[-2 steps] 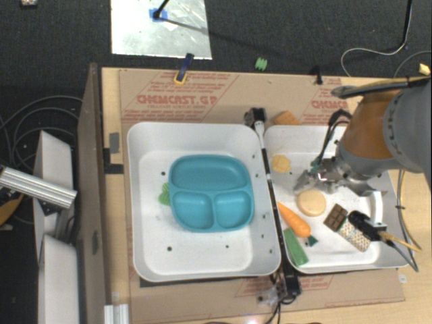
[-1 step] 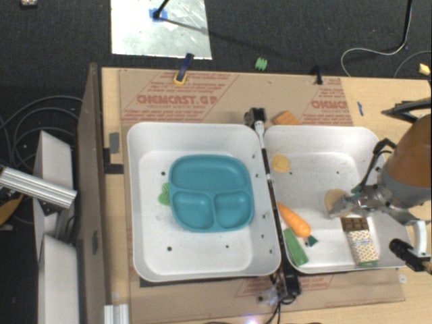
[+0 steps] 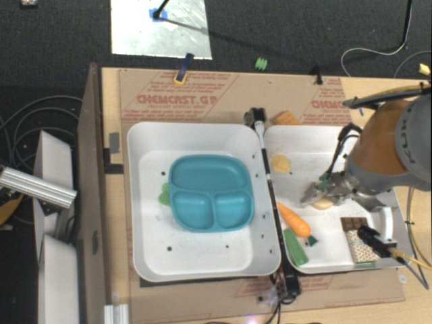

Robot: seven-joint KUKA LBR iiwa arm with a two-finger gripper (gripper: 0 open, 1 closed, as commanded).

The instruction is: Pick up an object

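Orange is the colour you should look for first: the toy carrot [image 3: 295, 222] lies in the right bin [image 3: 307, 140], near its left wall, with the green top pointing to the front edge and the orange body pointing up and to the left, so its long axis runs on a slant. Your gripper [image 3: 317, 194] stands just up and to the right of it, low over the bin floor, at the end of the grey arm [image 3: 385, 147] that comes in from the right. Directly at the fingertips there is a small pale, rounded object [image 3: 325, 204], maybe a piece of toy food; it seems to touch the gripper or lie just beside it, but I cannot tell if it is between the fingers, and I cannot tell how far the gripper is open, because the metal parts are too small and mixed together. So you should not count anything as held now. I judge that the pale object is the nearest candidate for the pick and the carrot the second one. A round yellowish piece [image 3: 281, 162] lies further back in the same bin, and a brown block [image 3: 354, 223] sits near its front right corner. In the left bin [image 3: 145, 181] a blue divided plate [image 3: 210, 192] rests, with something green [image 3: 164, 195] at its left edge.
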